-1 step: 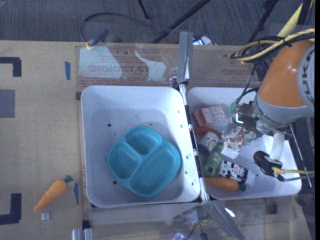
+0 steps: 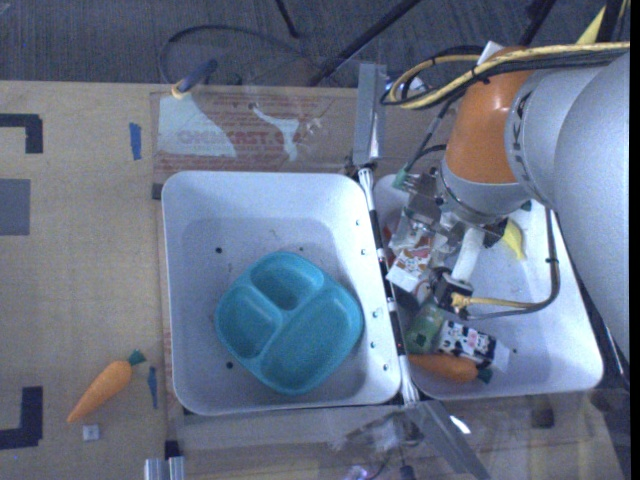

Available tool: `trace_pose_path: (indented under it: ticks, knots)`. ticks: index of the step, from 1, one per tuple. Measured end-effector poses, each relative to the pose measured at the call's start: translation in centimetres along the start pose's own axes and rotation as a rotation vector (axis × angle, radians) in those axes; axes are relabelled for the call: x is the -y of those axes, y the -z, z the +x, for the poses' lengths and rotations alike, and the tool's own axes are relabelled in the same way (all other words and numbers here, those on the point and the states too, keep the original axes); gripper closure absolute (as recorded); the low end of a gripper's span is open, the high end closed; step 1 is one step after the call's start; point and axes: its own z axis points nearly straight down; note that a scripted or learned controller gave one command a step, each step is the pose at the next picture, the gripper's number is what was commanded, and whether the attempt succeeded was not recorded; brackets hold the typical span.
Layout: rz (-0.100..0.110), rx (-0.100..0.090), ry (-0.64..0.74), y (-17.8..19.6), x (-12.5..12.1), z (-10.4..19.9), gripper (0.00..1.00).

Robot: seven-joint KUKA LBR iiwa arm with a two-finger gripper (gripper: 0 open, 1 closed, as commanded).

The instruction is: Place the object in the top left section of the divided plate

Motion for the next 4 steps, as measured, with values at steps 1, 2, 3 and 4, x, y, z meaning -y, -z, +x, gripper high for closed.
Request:
trace_pose_path:
  ticks: [1, 2, 3, 4]
  knots:
    - [0.002, 0.001, 0.144, 0.2, 4.4, 7.1, 1.00]
    - [0.002, 0.003, 0.185, -2.8, 14.9, 11.3, 1.00]
    - [0.001, 0.002, 0.183, -2.8, 14.8, 11.2, 0.00]
    - [-0.002, 0.001, 0.124, 4.4, 7.0, 13.4, 0.00]
